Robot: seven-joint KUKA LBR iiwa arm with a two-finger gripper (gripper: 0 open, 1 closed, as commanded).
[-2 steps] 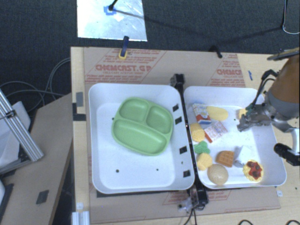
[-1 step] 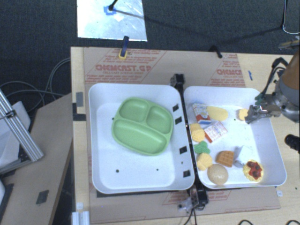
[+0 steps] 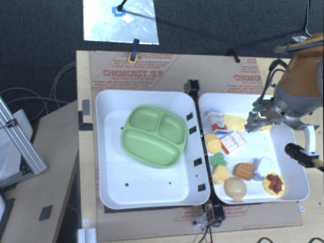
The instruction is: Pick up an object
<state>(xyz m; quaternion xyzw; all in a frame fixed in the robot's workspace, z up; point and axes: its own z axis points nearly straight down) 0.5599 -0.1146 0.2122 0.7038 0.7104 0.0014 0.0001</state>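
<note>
Desk (image 3: pixel 152 67), brown board surface, carrying two shallow white bins side by side. Left bin (image 3: pixel 109 135): holds one green divided plate (image 3: pixel 153 135), three compartments, lying flat near the bin's centre. Right bin (image 3: pixel 296 186): holds a scatter of small toy food items. Contents, taking the bin's centre as the dial: a red-and-white packet (image 3: pixel 216 120) at 10 o'clock; a pale yellow piece (image 3: pixel 234 121) at 11 o'clock, just beside the packet; a second red-and-white carton (image 3: pixel 233 140) near the centre; a yellow crinkled item (image 3: pixel 213 146) at 9 o'clock, touching the bin's left wall area; a green leafy item (image 3: pixel 217 159) at 8 o'clock; a yellow lump (image 3: pixel 220 174) below it; a round beige bun (image 3: pixel 235 188) at 6 o'clock; an orange-brown waffle-like piece (image 3: pixel 243 170) just above the bun; a small grey item (image 3: pixel 255 166) beside the waffle piece; a yellow disc with red topping (image 3: pixel 274 184) at 5 o'clock. Arm: grey with orange band, entering from 3 o'clock. Tool (image 3: pixel 256 121): positioned low over the right bin at 1 o'clock, just beside the pale yellow piece; whether its fingers are apart or together cannot be told, and no item is seen between them.
</note>
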